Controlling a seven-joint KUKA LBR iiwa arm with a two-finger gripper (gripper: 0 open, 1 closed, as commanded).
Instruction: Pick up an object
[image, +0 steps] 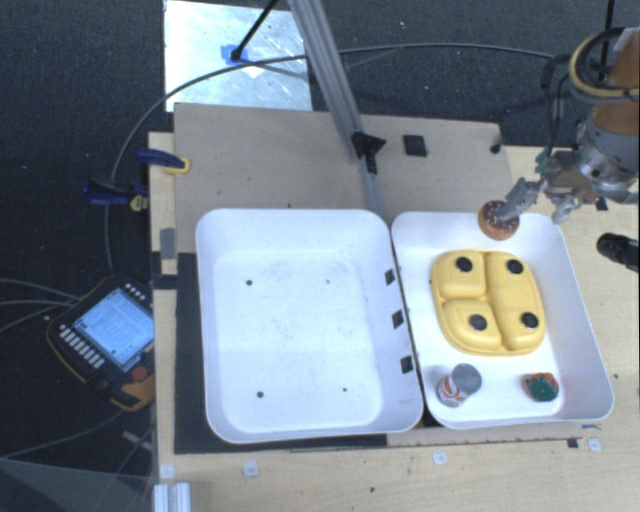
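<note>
Brown, round, speckled disc (497, 219) at the right bin's (578, 330) far rim, gripper (540, 198) state unclear

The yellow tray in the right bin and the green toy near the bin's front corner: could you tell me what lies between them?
In the camera view, only bare white bin floor separates the yellow tray from the green toy.

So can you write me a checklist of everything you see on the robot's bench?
Surface: brown bench bearing two white bins.
Job's things: right bin holds a yellow four-lobed block, a grey-red ball, a small green toy; a brown round piece at its top rim.
Clutter: left bin, nothing seen inside.
Grippers: gripper beside the brown piece.
Cables: several on the dark floor.
Surroundings: handheld screen at left.
</note>
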